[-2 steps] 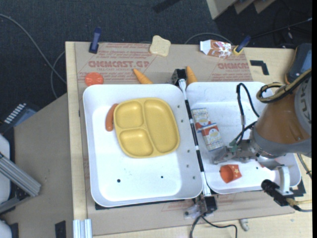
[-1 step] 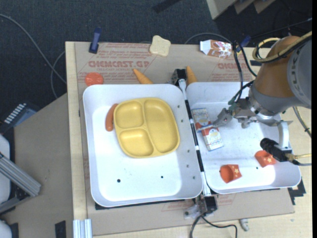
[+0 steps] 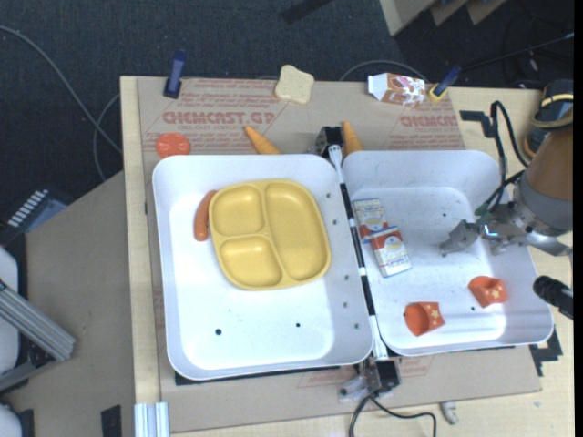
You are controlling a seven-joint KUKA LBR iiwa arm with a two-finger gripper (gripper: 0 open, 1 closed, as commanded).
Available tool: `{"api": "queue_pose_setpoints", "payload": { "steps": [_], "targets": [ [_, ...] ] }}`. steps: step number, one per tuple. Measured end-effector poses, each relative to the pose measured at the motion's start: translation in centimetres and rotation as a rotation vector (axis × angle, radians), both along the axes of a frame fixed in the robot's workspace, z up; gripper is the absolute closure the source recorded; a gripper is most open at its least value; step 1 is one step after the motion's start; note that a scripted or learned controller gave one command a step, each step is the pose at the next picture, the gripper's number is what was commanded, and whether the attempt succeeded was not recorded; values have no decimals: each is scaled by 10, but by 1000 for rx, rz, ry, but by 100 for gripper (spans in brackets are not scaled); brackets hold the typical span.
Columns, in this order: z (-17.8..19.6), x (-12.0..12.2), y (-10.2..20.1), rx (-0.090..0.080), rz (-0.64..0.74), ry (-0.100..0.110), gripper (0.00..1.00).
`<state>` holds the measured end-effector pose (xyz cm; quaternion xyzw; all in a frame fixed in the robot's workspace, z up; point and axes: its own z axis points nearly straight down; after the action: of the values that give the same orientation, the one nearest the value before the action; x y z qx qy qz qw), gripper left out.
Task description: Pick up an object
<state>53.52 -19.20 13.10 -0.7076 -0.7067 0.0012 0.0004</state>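
A: Where is the two-finger gripper (image 3: 462, 237) right now?

B: At the right of the frame, low over the right white plastic bin (image 3: 428, 173), near its right wall. The fingers point toward frame left and look spread apart, with nothing between them

A: And what could it pick up?

B: Nearest is the small orange block (image 3: 487, 291), just below the gripper toward the frame bottom, close to the bin's lower right rim. A second orange block (image 3: 423, 317) lies further left along the bottom wall. The red-and-white carton (image 3: 391, 249) sits left of the gripper, beside the divider, long axis running top to bottom with a slight tilt

A: Room to move?

B: I'd judge the bare floor between gripper and carton gives the clearest approach; the orange blocks hug the rim, so a finger may catch the wall there. The yellow compartment plate (image 3: 271, 233) in the left white bin (image 3: 264, 346) is well apart
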Motion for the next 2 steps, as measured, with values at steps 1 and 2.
{"api": "queue_pose_setpoints", "payload": {
  "steps": [1,2],
  "targets": [
    [-26,-29,-23,1,0,-1,0],
    [-47,-57,-24,4,1,0,0]
  ]
}}
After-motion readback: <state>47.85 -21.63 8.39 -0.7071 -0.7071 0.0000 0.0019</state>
